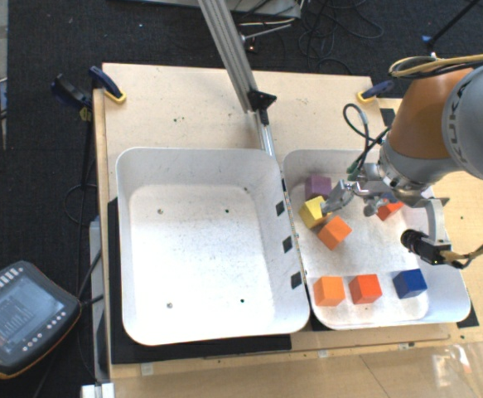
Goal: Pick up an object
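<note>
My gripper (339,201) hangs over the upper left part of the right bin (448,301). Just below it lies a tilted orange block (334,233). A yellow block (311,212) sits to its left, and a purple block (318,186) lies a little further back. A small red block (388,211) shows under the wrist on the right. Along the bin's front stand an orange cube (330,290), a red-orange cube (365,288) and a blue cube (409,283). I see nothing clearly held in the gripper.
The left bin (133,222) adjoins the right one along a shared rim. A slanted metal pole (229,40) stands behind the bins. A teach pendant (17,317) lies at the lower left, off the bench. Cables trail from the arm on the right.
</note>
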